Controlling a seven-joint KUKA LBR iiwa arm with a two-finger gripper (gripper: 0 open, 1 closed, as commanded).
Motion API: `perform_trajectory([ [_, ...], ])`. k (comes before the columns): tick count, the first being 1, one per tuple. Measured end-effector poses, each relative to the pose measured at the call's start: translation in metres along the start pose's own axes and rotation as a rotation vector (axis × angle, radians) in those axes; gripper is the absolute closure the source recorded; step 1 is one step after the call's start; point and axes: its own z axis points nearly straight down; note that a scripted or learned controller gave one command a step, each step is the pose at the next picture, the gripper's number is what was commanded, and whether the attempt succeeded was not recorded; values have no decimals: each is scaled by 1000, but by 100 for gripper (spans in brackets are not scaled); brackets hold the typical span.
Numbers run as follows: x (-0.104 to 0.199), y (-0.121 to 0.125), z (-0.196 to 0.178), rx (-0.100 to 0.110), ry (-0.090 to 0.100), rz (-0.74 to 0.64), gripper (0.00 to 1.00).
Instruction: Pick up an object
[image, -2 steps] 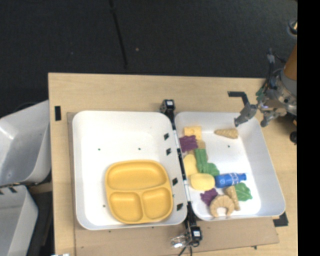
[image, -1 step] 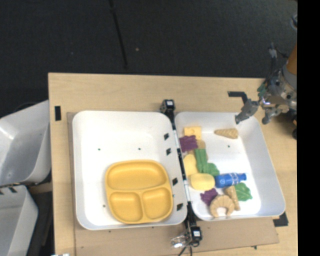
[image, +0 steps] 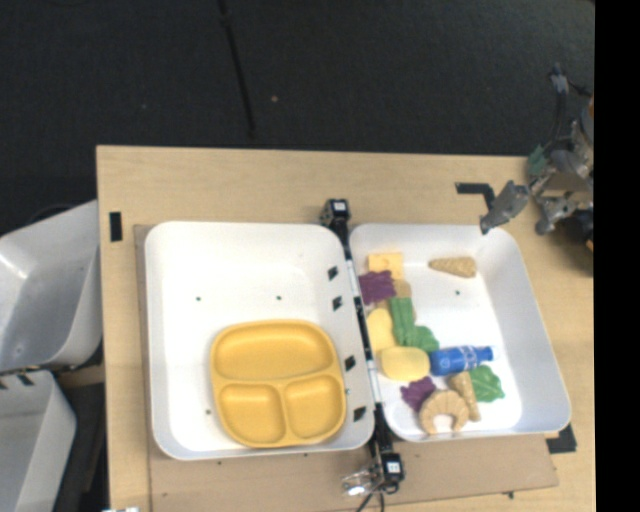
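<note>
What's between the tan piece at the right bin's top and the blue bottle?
In the camera view, bare white bin floor separates the tan piece from the blue bottle.

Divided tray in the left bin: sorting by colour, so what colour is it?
Yellow all over; the divided tray shows plainly in the camera view.

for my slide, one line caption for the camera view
Pincer above right bin of toys; yellow tray in left bin.
</note>
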Motion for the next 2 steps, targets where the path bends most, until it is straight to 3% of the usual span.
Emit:
perform_trajectory([
  [1,-1,1,-14,-7,-3,-4,100],
  [2,6,0,197,8,3,0,100],
])
